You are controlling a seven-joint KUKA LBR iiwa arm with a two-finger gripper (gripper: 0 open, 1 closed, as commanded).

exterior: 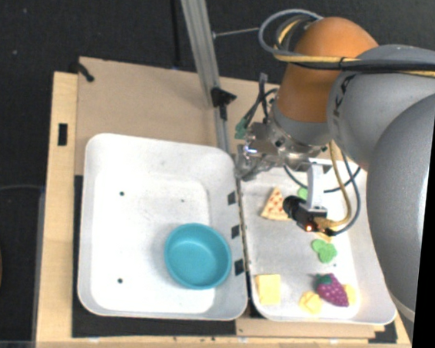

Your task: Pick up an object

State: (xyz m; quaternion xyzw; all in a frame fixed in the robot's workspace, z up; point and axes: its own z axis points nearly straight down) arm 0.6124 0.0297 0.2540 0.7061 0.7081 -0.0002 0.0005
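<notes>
Yellow block point(269, 288) is the closest grab candidate, lying flat at the near edge of the right bin point(293, 264). Purple grapes point(332, 289) and a small yellow piece point(311, 301) sit just beside it. A bit further back is a green piece point(323, 250), then a pizza slice point(274, 205). It's all scattered loose with gaps between, which I'd guess is so the arm can come down on any one of them. The teal bowl point(196, 256) has the left bin point(137, 200) to itself. The gripper point(249, 163) is over the right bin's far corner, just past the slice, so that's probably the target. Honestly can't tell if it's open or closed.
</notes>
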